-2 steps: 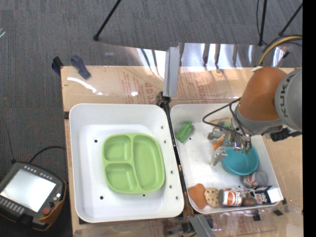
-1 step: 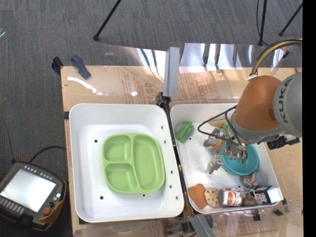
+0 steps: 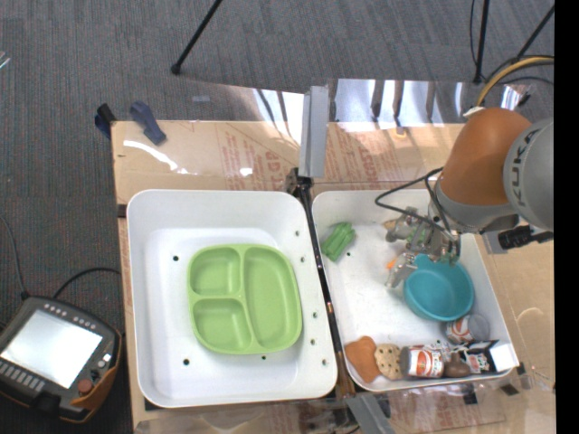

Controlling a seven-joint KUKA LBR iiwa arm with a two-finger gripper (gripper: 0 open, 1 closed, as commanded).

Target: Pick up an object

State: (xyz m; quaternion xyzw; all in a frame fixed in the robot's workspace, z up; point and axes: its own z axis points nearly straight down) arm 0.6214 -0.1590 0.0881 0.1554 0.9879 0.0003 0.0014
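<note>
My gripper (image 3: pixel 407 256) hangs low in the right bin (image 3: pixel 364 301), at the left rim of a teal bowl (image 3: pixel 441 292). The grey wrist and orange band (image 3: pixel 484 165) reach in from the right and hide part of the bin's back. A small orange piece shows just beside the gripper's tip, and I cannot tell whether it is held. A green ridged object (image 3: pixel 339 240) lies to the gripper's left near the bin wall. Along the front edge lie a brown piece (image 3: pixel 362 357), a cookie (image 3: pixel 388 360), a small can (image 3: pixel 422 363) and a dark packet (image 3: pixel 475 360).
The left bin (image 3: pixel 154 242) holds a green divided plate (image 3: pixel 244 298). A metal post (image 3: pixel 314 143) stands behind the seam between the bins. A control tablet (image 3: pixel 54 355) sits off the bench at lower left. Bare white floor lies between the green object and the cookie.
</note>
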